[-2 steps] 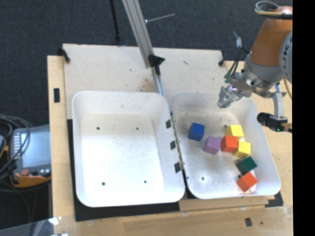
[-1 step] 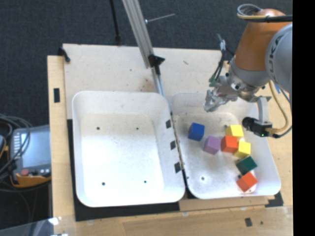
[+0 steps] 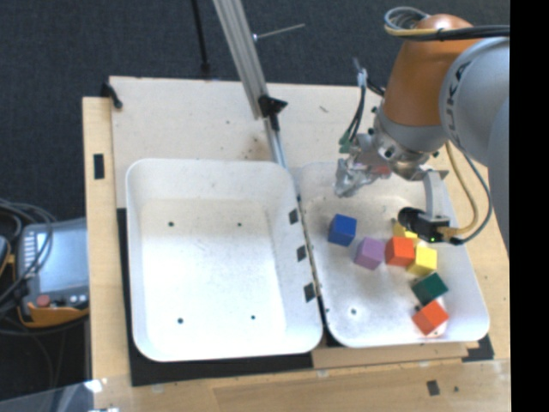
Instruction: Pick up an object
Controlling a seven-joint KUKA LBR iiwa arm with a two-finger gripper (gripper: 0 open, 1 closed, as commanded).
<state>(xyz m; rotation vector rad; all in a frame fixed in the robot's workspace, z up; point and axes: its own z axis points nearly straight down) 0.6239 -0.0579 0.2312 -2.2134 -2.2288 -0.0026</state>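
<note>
Several small blocks lie in the right bin (image 3: pixel 377 329): a blue cube (image 3: pixel 341 229), a purple cube (image 3: pixel 370 252), an orange cube (image 3: pixel 400 251), a yellow one (image 3: pixel 425 257), a dark green one (image 3: pixel 429 287) and an orange-red one (image 3: pixel 431 317) near the front. My gripper (image 3: pixel 347 183) hangs over the bin's far left corner, above and behind the blue cube, apart from it. Nothing shows between its fingers.
The left bin (image 3: pixel 137 187) adjoins the right one along a shared rim. A slanted aluminium post (image 3: pixel 244 54) rises behind the bins. A black cable and connector (image 3: pixel 425 221) trail from the wrist over the blocks at the right.
</note>
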